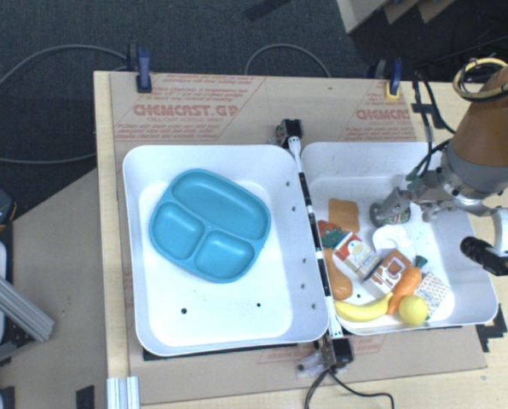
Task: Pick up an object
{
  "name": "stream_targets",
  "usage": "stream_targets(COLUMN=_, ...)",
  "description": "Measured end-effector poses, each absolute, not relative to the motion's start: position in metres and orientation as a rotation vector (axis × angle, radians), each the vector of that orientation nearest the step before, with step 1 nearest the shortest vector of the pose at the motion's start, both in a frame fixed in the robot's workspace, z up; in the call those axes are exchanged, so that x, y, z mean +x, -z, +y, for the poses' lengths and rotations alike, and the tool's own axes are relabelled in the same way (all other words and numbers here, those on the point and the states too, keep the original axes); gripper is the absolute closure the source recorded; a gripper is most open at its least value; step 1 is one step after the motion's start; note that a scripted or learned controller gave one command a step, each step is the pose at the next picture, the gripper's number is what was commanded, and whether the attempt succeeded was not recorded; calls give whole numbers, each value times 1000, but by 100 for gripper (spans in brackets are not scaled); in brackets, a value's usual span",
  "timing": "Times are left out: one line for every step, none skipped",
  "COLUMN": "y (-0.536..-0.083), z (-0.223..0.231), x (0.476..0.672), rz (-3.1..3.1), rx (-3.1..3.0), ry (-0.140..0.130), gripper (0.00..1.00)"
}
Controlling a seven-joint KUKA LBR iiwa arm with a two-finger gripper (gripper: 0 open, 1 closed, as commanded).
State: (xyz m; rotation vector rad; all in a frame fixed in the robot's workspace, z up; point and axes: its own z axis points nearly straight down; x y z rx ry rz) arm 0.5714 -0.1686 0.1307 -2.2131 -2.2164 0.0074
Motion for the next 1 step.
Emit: stream_targets(y=-85, z=-203, x=617, rz=-2228, rx=-2225, ry=9, gripper=0)
